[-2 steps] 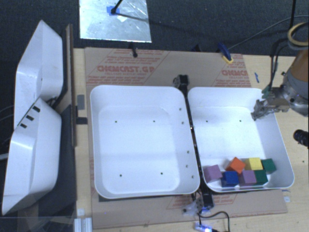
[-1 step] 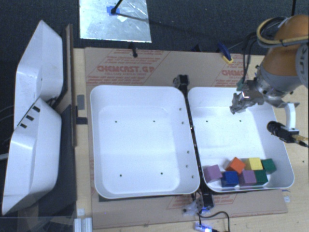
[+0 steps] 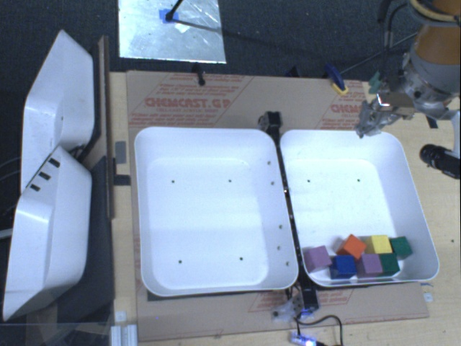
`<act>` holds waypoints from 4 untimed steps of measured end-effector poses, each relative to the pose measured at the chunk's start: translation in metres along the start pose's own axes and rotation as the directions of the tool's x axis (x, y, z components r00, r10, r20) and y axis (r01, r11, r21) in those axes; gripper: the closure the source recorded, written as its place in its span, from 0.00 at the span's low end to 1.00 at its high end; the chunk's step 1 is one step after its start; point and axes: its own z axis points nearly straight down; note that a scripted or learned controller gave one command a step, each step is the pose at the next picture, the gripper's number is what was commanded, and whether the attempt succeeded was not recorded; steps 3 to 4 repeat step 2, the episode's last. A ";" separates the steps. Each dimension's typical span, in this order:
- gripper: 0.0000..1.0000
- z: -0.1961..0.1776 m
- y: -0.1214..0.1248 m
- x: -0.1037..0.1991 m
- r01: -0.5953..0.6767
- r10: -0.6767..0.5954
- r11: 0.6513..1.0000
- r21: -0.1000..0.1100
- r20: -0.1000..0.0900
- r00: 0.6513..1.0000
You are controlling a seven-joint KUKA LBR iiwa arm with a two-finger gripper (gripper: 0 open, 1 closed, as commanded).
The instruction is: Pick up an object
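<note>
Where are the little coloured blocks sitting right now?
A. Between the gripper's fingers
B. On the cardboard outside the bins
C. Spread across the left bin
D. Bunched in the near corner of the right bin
D: the coloured blocks are bunched together at the near edge of the right bin, far from the gripper, which is over that bin's far rim.

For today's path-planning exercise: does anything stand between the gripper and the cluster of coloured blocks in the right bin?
Nothing visible does. The gripper hangs over the far rim of the right bin, and the coloured blocks sit bunched at its near edge; bare white bin floor lies between them.
</note>
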 end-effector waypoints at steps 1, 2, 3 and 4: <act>1.00 0.073 -0.017 0.129 0.007 -0.007 1.000 0.016 -0.002 1.000; 1.00 -0.004 -0.027 0.166 0.000 0.000 1.000 0.005 -0.002 1.000; 1.00 -0.004 -0.027 0.166 0.000 0.000 1.000 0.005 -0.002 1.000; 1.00 -0.004 -0.027 0.166 0.000 0.000 1.000 0.005 -0.002 1.000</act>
